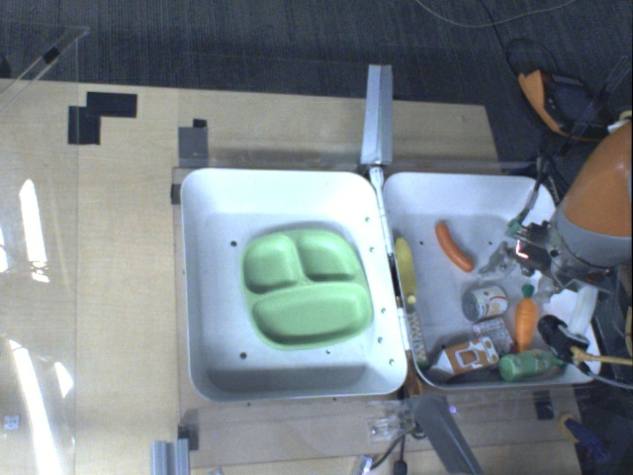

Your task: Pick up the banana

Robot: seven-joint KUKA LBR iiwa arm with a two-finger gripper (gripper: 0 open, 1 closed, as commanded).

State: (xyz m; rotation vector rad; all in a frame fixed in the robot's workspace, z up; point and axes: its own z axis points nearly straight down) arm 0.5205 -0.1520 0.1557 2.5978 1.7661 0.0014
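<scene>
The banana (404,270) lies in the right bin (465,191), hard against the wall it shares with the left bin (208,265). It runs lengthwise along that wall, and all the other items sit on its far side from the wall. Nearest to it is the sausage (454,246), apart from it and slanting away; the can (486,302) and carrot (525,323) are farther off, and the box (469,355) and green bottle (529,366) sit beyond its lower end. The green tray (307,287) rests just over the wall from it.

The gripper (529,250) hangs at the bin's opposite side from the banana, past the can. Whether its jaws are open or closed cannot be told; nothing is seen between them.

The banana is likely light, fairly stiff, smooth-skinned and easily bruised. The best hold is probably across its narrow width near mid-length. The wall crowds one side, so one finger has little room; a lengthwise slip seems the main risk.
</scene>
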